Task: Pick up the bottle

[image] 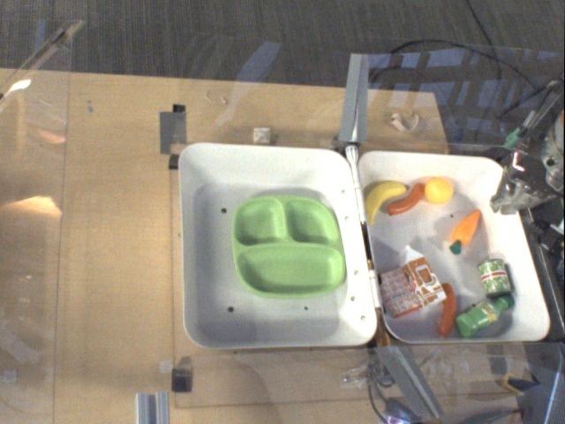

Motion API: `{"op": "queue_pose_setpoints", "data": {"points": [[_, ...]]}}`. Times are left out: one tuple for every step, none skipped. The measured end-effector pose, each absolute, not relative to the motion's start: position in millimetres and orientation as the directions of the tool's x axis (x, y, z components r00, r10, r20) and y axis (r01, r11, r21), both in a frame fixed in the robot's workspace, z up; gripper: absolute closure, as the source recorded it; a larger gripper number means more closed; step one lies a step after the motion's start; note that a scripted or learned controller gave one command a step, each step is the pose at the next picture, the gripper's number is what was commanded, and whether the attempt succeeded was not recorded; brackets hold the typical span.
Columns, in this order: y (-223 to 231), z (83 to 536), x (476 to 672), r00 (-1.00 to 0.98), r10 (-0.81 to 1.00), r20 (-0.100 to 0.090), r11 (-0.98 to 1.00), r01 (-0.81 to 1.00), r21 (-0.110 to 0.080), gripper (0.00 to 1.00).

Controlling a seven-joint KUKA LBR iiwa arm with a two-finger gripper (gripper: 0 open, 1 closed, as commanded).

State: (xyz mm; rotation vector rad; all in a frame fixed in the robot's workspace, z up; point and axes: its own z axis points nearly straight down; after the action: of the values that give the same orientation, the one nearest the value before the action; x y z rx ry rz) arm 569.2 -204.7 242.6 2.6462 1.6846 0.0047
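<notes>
My claw (515, 194) hangs at the right bin's (521, 329) far right rim; I cannot tell its state. The green bottle (481, 317) lies in that bin's near right corner, beside a can (495, 277) and a sausage (447, 309). A green tray (288, 245) sits in the left bin (203, 237).

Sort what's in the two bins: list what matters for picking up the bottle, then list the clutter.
For the job:
- green bottle, lying at the right bin's near corner
- hand, at the right bin's far right edge

Just lying about:
- banana
- orange fruit
- carrot
- two sausages
- carton
- small can
- green divided plate, left bin
</notes>
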Motion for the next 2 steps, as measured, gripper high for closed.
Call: {"op": "queue_pose_setpoints", "data": {"points": [[-168.1,209.8,589.7,0.708,0.706,-0.001,-0.708,0.706,0.001,1.00],[-189.4,210.8,577.0,0.886,0.463,0.000,-0.886,0.463,0.001,1.00]]}}
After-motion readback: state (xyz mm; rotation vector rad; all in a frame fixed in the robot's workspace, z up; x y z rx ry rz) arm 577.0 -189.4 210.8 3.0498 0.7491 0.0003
